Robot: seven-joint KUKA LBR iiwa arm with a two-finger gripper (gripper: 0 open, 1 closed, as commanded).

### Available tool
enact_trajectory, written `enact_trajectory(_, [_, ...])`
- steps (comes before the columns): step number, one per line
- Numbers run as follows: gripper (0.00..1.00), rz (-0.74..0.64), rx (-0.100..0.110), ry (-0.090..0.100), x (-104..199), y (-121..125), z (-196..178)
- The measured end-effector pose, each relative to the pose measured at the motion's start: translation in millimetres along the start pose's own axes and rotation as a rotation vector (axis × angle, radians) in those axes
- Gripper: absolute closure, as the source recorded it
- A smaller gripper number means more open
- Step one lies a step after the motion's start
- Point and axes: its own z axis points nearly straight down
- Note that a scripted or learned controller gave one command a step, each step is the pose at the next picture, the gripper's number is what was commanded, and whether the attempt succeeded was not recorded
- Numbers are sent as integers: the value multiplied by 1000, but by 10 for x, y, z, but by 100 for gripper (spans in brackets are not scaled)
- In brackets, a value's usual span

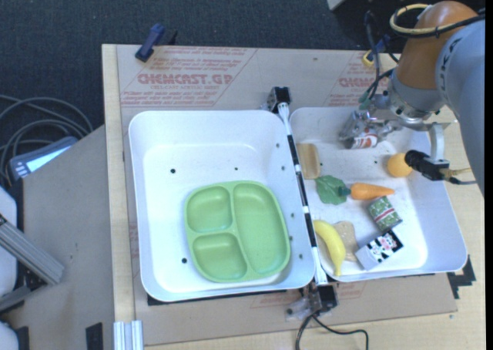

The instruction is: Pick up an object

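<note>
At right bin's (454,217) far edge, gripper (360,136) low, carrot (371,191) well apart

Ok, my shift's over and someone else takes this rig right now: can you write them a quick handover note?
Claw: low at the far end of the right bin, over a small red and white item; a grasp can't be confirmed.
In the right bin: carrot, banana, green leafy piece, orange ball, green packet, black and white box.
Left bin: green divided tray.
Done: nothing visibly lifted.
Left: grasp an object and raise it.
</note>
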Motion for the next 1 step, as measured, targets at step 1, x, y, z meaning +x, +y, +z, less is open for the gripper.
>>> enact_trajectory(1, [100, 2, 9, 4, 553, -1022, -411])
